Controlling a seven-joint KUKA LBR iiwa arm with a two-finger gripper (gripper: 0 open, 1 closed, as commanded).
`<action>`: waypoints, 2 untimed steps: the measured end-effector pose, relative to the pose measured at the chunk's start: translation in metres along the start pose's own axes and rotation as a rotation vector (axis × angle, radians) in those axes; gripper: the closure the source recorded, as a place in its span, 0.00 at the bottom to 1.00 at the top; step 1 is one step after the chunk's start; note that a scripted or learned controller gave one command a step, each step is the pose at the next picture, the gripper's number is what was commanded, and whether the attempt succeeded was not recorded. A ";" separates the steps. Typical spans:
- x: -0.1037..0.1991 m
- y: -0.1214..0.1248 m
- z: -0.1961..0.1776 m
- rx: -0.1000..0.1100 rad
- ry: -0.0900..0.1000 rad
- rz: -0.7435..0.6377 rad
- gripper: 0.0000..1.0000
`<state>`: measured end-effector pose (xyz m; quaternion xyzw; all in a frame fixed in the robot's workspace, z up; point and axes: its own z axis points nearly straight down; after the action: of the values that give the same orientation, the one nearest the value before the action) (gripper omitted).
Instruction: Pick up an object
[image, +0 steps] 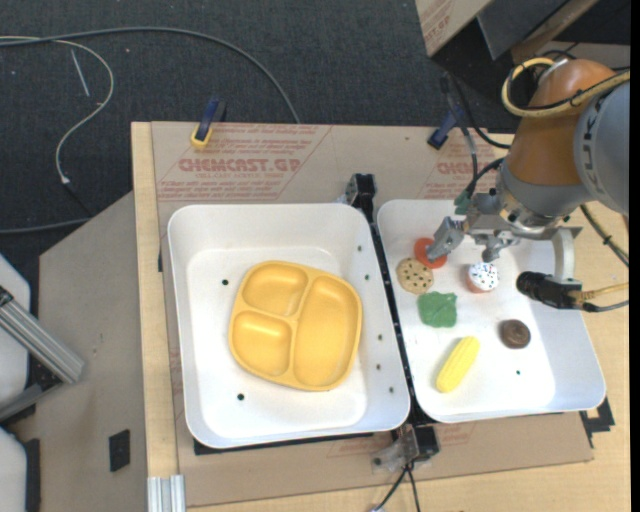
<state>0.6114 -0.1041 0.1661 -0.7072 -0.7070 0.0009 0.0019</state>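
Observation:
The right bin (560, 385) holds several small toys: a tan cookie (412, 274), a green leafy piece (437, 309), a yellow corn cob (456, 363), a brown round piece (515, 334), a white dotted piece with a red base (483, 277) and an orange-red piece (431, 251). My gripper (469, 241) hangs over the bin's upper part with its fingers spread apart, one finger (446, 239) by the orange-red piece and the other just above the white dotted piece. Nothing sits between the fingers.
The left bin (190, 250) carries a yellow divided plate (296, 323). Black clamps (361, 188) sit between the bins at the top and bottom. A black cylinder (545, 288) on the arm's side overhangs the right bin. Cardboard surrounds both bins.

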 end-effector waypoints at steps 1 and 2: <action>0.005 -0.003 0.063 0.005 0.001 0.000 0.00; 0.005 -0.001 0.047 -0.004 0.000 0.000 1.00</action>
<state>0.6105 -0.0993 0.1190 -0.7072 -0.7070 -0.0007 0.0004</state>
